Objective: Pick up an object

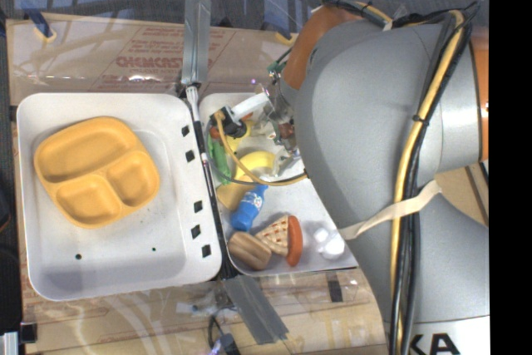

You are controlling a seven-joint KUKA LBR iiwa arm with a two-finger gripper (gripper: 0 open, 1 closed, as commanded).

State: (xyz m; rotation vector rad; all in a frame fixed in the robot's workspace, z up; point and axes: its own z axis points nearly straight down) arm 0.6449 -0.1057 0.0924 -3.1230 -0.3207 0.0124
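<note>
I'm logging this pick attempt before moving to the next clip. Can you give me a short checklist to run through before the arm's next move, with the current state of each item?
1. End effector over the right bin: ok, it sits at that bin's upper part.
2. Object held: cannot tell, the wrist and cabling hide the tip.
3. Target near the tip: ok, a yellow object lies just beside it.
4. Other candidates free to pick: ok, the blue bottle, pizza slice toy and brown bread-like toy lie apart from the arm.
5. Left bin: ok, holds the yellow divided plate, untouched.
</note>
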